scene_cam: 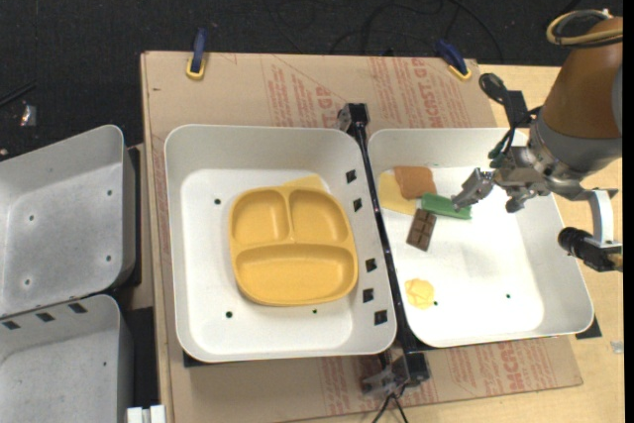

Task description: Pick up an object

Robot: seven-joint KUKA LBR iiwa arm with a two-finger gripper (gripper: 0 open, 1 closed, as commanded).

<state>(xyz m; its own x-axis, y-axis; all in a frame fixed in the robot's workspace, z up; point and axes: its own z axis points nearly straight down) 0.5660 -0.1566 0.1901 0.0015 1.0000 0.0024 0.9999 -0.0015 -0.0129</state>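
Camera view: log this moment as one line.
gripper over right bin | at green block | chocolate bar beside | yellow tray in left bin

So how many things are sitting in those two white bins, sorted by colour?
Yellow: 3 (divided tray, flat piece, small lump)
Orange-brown: 1 (block)
Green: 1 (flat piece)
Dark brown: 1 (bar)
Total: 6
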